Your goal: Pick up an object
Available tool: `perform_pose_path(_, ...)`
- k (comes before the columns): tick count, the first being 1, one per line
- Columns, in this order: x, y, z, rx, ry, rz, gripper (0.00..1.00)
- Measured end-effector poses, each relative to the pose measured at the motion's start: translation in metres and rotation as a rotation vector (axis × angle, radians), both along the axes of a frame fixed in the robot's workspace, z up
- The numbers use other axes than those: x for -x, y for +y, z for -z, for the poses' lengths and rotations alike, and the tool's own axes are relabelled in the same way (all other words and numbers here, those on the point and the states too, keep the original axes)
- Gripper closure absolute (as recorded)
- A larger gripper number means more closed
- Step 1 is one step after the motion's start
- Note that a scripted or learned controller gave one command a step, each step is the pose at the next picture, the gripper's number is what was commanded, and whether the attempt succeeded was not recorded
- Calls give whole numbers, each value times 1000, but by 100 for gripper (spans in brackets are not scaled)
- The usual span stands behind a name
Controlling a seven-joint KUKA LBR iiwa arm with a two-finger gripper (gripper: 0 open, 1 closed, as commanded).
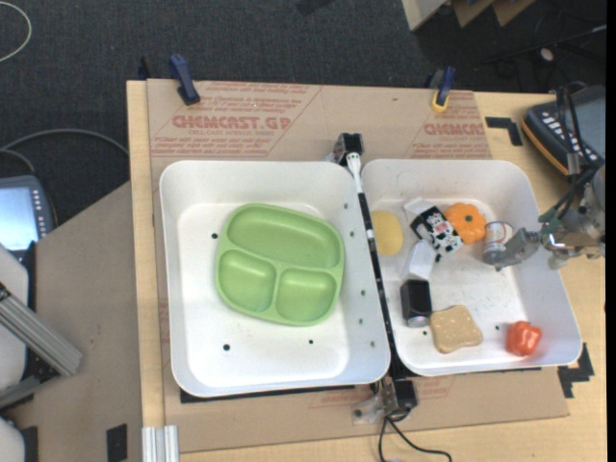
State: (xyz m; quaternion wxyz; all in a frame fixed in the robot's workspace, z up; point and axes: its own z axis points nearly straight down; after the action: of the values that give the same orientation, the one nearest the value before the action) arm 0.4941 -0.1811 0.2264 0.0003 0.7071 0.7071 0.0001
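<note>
My gripper (500, 250) hangs over the right side of the right bin (551, 287), reaching in from the right edge. It is just right of an orange fruit (467, 221) and apart from it. Left of the orange lies a black-and-white cow toy (433, 229), with a white block (421, 259) below it. A yellow oval piece (387, 232) rests by the bin's left wall. Toward the front are a black block (416, 299), a slice of toast (454, 328) and a red pepper (523, 338). I see nothing held in the gripper.
The left bin (188, 335) holds a green divided plate (280, 264). A black-handled tool (352, 162) lies along the ridge between the bins. Blue (183, 78) and yellow (442, 89) clamps hold the board's far edge. A dark device (551, 128) sits at the far right.
</note>
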Motion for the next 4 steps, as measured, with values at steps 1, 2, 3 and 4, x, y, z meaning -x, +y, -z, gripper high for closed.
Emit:
perform_pose_path(1, 17, -11, 73, -4, 9, 2, 0)
perform_pose_path(2, -77, -3, 89, 2, -6, -6, 0)
perform_pose_path(3, -149, -4, 63, 3, -9, -4, 0)
perform_pose_path(4, -104, 7, 120, -1, -17, -4, 0)
